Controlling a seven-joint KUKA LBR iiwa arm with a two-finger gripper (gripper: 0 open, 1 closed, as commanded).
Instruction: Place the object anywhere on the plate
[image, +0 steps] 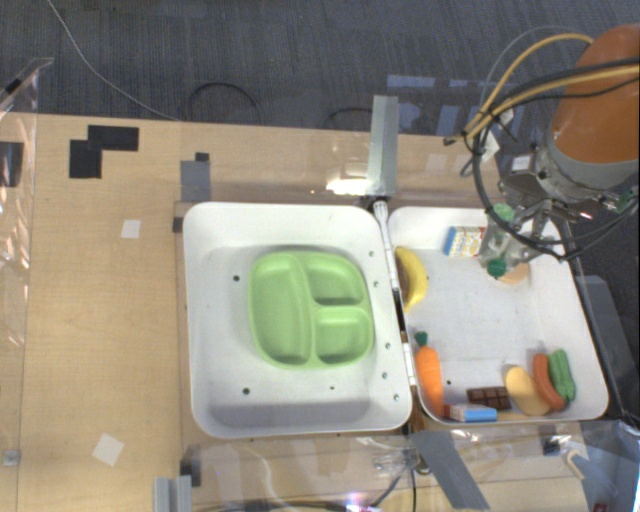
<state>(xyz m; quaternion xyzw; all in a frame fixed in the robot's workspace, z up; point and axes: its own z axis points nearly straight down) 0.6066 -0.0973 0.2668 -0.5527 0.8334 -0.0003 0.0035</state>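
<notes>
A light green plate (305, 307) with three compartments lies in the middle of the left bin (210, 400), with nothing on it. My gripper (503, 252) hangs over the back of the right bin (500, 330), well to the right of the plate. A small tan piece (516, 275) lies right under it, partly hidden by the gripper. A blue and white box (462, 240) sits just to its left. I see nothing clearly held.
In the right bin a banana (412, 277) lies along the left wall and a carrot (429, 372) at the front left. A chocolate bar (488, 397), a yellow lump (527, 390), a red sausage (545, 374) and a green vegetable (562, 372) crowd the front right corner.
</notes>
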